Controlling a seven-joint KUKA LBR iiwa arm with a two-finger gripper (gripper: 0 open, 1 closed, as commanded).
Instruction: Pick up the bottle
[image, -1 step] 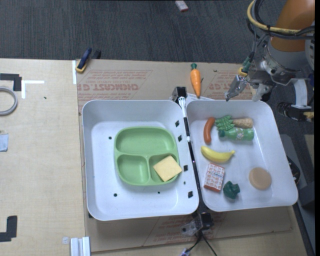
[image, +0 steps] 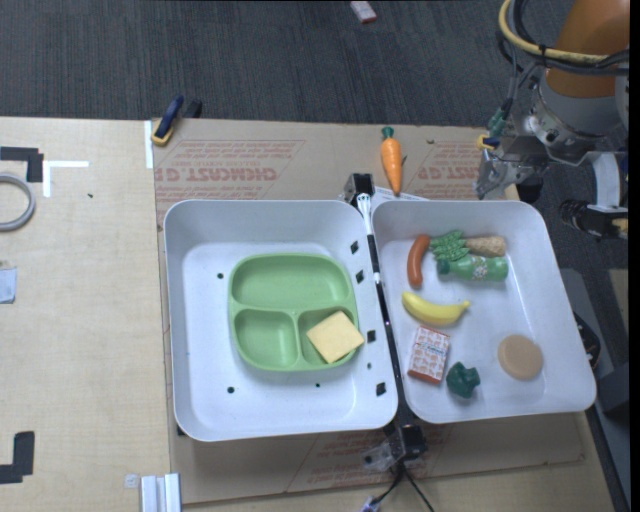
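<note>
A small green bottle (image: 480, 268) with a pale label lies on its side in the back part of the right bin (image: 560, 300). It rests against a green leafy toy (image: 449, 246) and a beige root-shaped piece (image: 487, 244). My gripper (image: 497, 182) hangs over the bin's back rim, up and to the right of the bottle and apart from it. Nothing is seen in its grasp.
The right bin also holds a red sausage (image: 417, 259), a banana (image: 434, 308), a small printed box (image: 429, 356), a broccoli piece (image: 462, 379) and a tan round cookie (image: 520, 357). The left bin (image: 190, 330) holds a green divided tray (image: 290, 310) with a yellow cheese slice (image: 334, 337). A carrot (image: 390, 157) lies behind the bins.
</note>
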